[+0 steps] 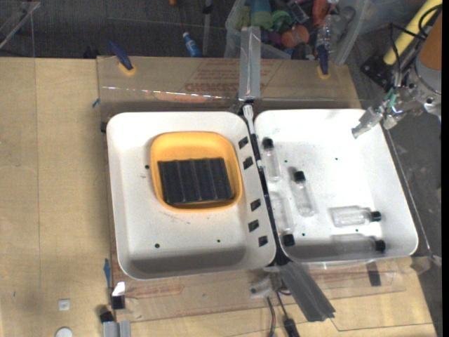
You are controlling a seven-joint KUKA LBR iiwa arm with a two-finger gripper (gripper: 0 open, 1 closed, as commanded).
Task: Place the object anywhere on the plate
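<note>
Tool (pixel 365 125) over right bin's (pixel 337 153) top right corner; cannot tell if open, nothing seen in it. Clear bottles (pixel 354 217) lie in right bin. Yellow plate (pixel 195 144) sits in left bin (pixel 133 188). Best to drop straight down on one bottle, grab its middle.

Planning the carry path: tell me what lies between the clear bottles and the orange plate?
In the camera view, the raised divider where both white bins meet separates the clear plastic bottles from the orange plate.

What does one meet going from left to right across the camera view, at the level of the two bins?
Left bin → orange plate with a dark ribbed insert → divider between the bins → clear bottles with black caps in the right bin → gripper over that bin's far right corner.
</note>
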